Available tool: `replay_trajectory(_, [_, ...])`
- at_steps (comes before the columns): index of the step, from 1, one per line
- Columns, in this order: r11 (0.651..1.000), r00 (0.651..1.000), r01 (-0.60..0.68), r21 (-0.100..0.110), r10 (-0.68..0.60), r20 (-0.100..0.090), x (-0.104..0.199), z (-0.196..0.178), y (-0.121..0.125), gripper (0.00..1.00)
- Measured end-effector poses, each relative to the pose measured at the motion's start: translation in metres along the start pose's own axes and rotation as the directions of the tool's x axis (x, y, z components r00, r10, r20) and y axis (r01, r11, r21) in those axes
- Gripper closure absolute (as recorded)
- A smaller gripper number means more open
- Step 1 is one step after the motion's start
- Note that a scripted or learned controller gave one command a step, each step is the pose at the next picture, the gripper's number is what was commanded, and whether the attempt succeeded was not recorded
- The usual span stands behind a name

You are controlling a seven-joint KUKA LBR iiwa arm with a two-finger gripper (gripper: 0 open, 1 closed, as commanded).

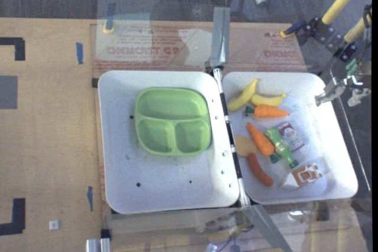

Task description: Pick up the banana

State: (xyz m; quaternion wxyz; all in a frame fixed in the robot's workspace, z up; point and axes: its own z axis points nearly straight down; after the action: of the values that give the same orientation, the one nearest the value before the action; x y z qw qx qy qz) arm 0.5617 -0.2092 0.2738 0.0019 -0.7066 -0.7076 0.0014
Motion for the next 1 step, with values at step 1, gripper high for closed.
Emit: replay_trajectory(1, [0.991, 0.991, 0.133, 0.000, -0.133, 0.000, 0.0640, 0.0498, 0.0537, 0.00])
